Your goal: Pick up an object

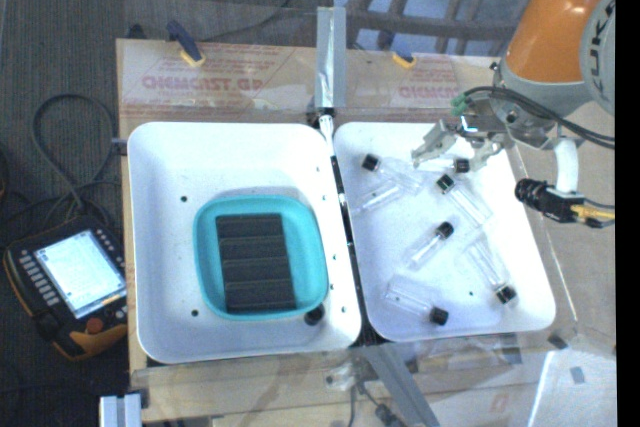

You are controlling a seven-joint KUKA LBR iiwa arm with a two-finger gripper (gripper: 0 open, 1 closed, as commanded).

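Observation:
Several clear vials with black caps lie scattered in the right bin (530,310), among them one near the middle (430,242), one at the front (415,303) and one at the back left (383,172). My gripper (455,148) hangs over the bin's back right part, below the orange band of the arm (555,15). Its two fingers stand spread apart, open, with nothing held between them. A black vial cap (462,164) lies just under the fingertips, and another capped vial (457,194) lies right in front of it.
The left bin (160,215) holds a teal tray (205,235) with black ribbed inserts, and a small black cap (313,316) lies by the tray's front right corner. A metal post (329,55) rises behind the bins. A pendant with a lit screen (70,275) lies off the bench at left.

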